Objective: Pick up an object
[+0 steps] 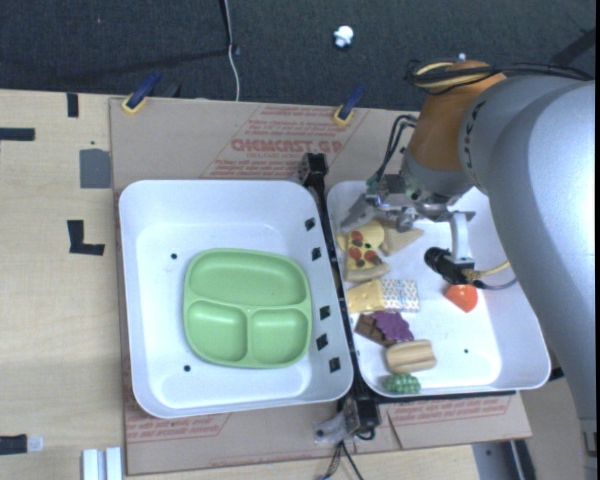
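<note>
The arm [520, 158] hides the gripper [390, 208] above the pizza slice [365, 248]; whether it grips, I cannot tell.

Arm [545, 158]: big, smooth, rounded grey casing, matte with soft sheen. Orange band [442, 128] above wrist, domed, glossy, dark seam at top edge. Below band, grey metal wrist block [420, 190] with small dark fittings. Thin dark cable looped along left of band down to wrist. Gripper [385, 208]: pale metal parts, small, detail blurred. White bar with black knob off wrist's lower right.
</note>
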{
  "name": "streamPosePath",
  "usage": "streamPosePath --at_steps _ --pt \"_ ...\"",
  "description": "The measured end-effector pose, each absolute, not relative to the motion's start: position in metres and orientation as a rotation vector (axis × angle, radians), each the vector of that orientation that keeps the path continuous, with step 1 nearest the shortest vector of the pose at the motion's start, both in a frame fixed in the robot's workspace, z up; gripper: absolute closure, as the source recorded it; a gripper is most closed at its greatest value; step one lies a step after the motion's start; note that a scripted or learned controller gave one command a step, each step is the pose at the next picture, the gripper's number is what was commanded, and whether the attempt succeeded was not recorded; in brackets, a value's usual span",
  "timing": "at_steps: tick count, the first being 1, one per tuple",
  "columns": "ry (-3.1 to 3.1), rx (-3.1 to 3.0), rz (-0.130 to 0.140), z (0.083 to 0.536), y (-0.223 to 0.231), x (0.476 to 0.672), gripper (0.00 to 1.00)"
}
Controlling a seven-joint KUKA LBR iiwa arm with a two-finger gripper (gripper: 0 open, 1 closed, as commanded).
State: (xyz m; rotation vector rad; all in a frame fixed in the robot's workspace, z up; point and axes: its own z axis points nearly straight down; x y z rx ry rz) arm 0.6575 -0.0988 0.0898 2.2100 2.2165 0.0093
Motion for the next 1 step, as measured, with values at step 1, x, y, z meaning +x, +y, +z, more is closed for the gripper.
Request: streamPosePath --at_steps 1 --pt "2.21 2.204 0.014 0.1036 -0.1005 0.6597 1.0"
